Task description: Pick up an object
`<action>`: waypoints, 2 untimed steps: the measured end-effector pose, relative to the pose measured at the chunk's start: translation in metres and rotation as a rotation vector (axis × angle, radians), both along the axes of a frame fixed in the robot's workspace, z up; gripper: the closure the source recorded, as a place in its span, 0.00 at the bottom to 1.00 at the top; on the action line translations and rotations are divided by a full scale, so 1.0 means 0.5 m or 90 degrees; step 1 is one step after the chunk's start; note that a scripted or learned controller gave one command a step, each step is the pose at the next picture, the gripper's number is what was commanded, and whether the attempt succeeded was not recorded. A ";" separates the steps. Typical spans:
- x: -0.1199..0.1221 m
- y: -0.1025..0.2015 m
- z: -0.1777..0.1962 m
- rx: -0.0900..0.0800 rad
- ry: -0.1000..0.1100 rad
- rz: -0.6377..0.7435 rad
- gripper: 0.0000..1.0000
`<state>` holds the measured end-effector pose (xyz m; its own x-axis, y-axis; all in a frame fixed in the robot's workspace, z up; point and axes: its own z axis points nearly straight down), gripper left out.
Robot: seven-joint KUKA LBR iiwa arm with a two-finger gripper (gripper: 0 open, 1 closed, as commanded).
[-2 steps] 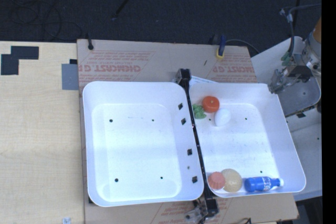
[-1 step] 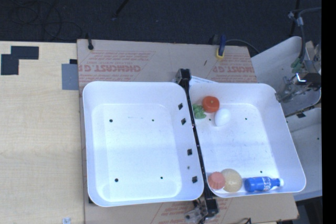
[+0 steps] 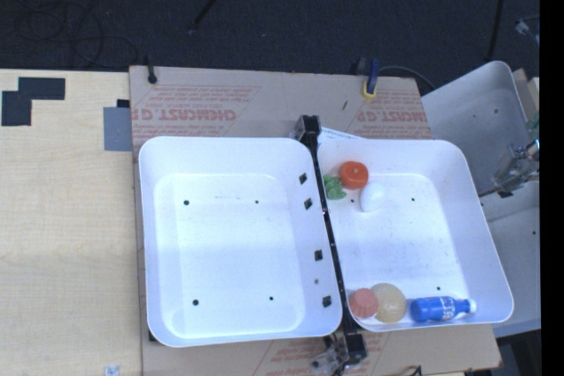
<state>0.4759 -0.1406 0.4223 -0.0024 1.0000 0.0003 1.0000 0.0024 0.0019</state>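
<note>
Two white bins sit side by side on a cardboard sheet [image 3: 264,106] with red print, on a pale wood bench [image 3: 62,233]. Left bin [image 3: 163,172] holds nothing I can make out, just small dark dots on its floor. Right bin [image 3: 467,189] holds all the objects.

Upper left corner of the right bin: an orange round thing [image 3: 353,173], a green thing [image 3: 334,186] touching its lower left side against the divider, and a white ball [image 3: 372,197] just below and right of the orange one, hard to see against the white floor.

Lower edge of the right bin: a pink disc [image 3: 363,304] touching a pale yellow ball [image 3: 389,302], then a blue bottle [image 3: 441,309] lying on its side just to the right, white cap pointing right.

A black divider strip [image 3: 322,224] runs between the bins. A blue and yellow clamp [image 3: 371,79] sits at the far edge of the cardboard.

Some metal hardware shows at the right edge by a grey panel [image 3: 476,101]; cannot tell if it is the gripper, and so cannot tell its state. All objects lie loose in the bin, well apart from that right edge.
</note>
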 end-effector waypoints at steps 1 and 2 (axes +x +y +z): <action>0.001 0.195 -0.050 0.001 0.004 0.005 1.00; -0.002 0.281 -0.237 0.000 0.008 0.001 1.00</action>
